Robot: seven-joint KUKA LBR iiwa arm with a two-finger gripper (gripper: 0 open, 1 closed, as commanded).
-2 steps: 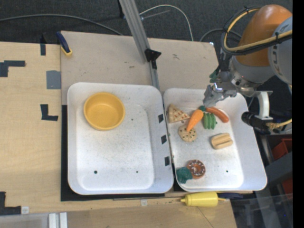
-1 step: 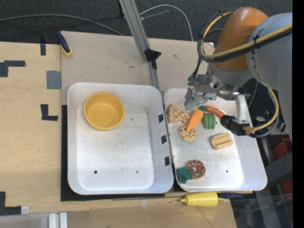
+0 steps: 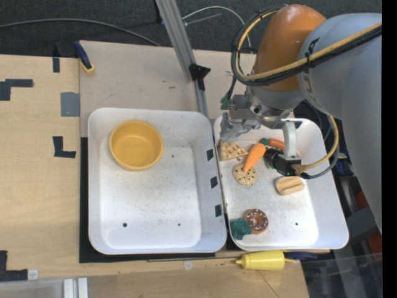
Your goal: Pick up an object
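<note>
The right bin [image 3: 310, 228] holds several toy foods: an orange carrot [image 3: 253, 156], a square waffle cracker [image 3: 231, 150], a round cookie [image 3: 245, 176], a tan bread piece [image 3: 289, 185], a chocolate donut [image 3: 255, 220] and a green piece [image 3: 239, 228]. My gripper [image 3: 234, 128] hangs over the bin's far left corner, just above the cracker. Nothing shows between its fingers from here.
A yellow bowl [image 3: 136, 144] sits in the left bin [image 3: 155, 228] at its far left. A yellow bottle [image 3: 263, 261] lies on the bench in front of the right bin. A slanted metal pole [image 3: 180, 39] stands behind the bins. Cables loop around the wrist.
</note>
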